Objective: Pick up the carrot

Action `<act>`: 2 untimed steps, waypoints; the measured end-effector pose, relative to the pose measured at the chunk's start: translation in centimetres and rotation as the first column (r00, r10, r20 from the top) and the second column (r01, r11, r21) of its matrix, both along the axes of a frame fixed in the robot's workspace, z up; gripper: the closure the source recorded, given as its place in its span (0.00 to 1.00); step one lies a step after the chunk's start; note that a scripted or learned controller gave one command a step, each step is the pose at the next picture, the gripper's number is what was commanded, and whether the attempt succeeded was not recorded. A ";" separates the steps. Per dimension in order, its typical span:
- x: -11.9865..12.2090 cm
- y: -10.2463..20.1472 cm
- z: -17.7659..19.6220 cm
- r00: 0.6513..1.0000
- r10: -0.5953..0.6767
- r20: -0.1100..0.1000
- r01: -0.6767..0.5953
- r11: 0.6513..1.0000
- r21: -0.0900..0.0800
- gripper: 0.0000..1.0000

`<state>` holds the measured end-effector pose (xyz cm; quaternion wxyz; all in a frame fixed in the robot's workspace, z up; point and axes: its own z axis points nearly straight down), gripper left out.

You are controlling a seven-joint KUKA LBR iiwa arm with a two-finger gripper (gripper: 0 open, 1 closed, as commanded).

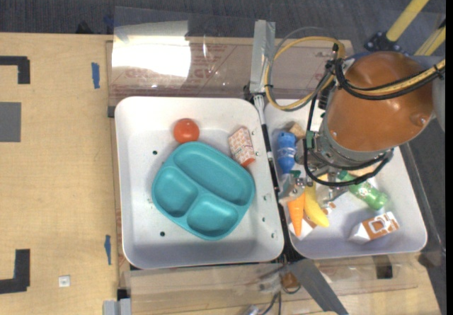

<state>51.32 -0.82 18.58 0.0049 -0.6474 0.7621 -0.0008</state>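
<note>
The carrot (296, 212) lies in the right bin (410, 232), close to the wall next to the left bin (134, 165). A yellow banana (316, 213) touches its right side, and a blue bottle (285, 150) sits just above it. The arm's big orange wrist (379, 105) hangs over the right bin, and the claw (320, 185) is low beside the carrot. I cannot tell if the claw is open or closed.

To do this well, the claw should come straight down over the middle of the carrot, pinch only the carrot and not the banana, and stay off the bin wall.

The left bin has a teal plate (203, 190), a tomato (187, 129) and a small carton (241, 144).
</note>
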 end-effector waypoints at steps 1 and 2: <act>-1.0 1.6 3.6 0.935 0.355 -0.001 -0.355 0.935 -0.003 1.00; -3.4 5.6 1.7 0.839 0.545 -0.009 -0.545 0.839 -0.002 1.00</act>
